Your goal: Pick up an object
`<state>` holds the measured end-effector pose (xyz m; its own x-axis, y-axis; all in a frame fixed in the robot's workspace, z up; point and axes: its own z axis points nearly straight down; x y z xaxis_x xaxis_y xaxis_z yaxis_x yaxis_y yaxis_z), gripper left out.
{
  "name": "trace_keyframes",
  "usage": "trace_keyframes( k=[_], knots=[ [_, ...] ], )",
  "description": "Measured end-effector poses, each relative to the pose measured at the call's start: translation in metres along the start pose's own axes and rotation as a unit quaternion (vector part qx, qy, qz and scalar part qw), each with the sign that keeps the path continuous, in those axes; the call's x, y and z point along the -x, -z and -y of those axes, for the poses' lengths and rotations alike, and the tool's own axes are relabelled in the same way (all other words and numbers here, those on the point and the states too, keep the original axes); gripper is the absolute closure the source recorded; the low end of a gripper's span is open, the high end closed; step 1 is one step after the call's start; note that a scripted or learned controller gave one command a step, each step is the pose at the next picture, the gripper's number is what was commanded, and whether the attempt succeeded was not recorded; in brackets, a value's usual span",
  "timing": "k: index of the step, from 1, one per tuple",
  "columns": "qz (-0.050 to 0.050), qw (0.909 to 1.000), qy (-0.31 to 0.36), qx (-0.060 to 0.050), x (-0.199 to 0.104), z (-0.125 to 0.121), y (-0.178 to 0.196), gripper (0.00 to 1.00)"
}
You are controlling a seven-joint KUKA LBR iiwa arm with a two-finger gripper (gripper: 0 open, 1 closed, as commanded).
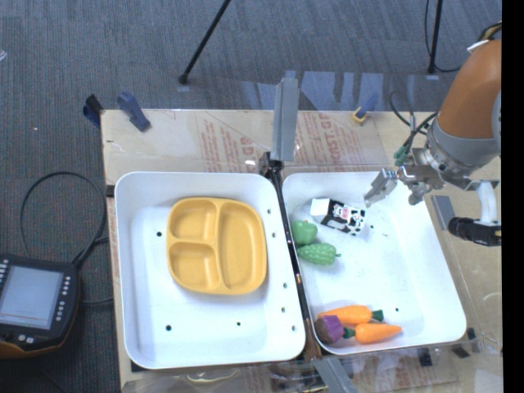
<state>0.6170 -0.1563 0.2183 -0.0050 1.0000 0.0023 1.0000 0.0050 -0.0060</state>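
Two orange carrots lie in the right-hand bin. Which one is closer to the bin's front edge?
The lower carrot, its tip pointing right. It lies nearer the right bin's front rim than the other carrot, which sits just above it, farther left, beside a purple vegetable.

Bench [205, 137] under two white bins [139, 219]

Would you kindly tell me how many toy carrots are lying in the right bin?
2. One carrot lies near the right bin's front edge; the second carrot lies just in front of it, beside a purple toy. Nothing appears to hide more.
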Motion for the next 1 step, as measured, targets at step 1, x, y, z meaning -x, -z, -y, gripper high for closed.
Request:
trace_keyframes(
  k=[1],
  knots=[
    [0.002, 0.9984, 0.056, 0.006, -0.0191, -0.0276, -0.0998, 0.0]
  ],
)
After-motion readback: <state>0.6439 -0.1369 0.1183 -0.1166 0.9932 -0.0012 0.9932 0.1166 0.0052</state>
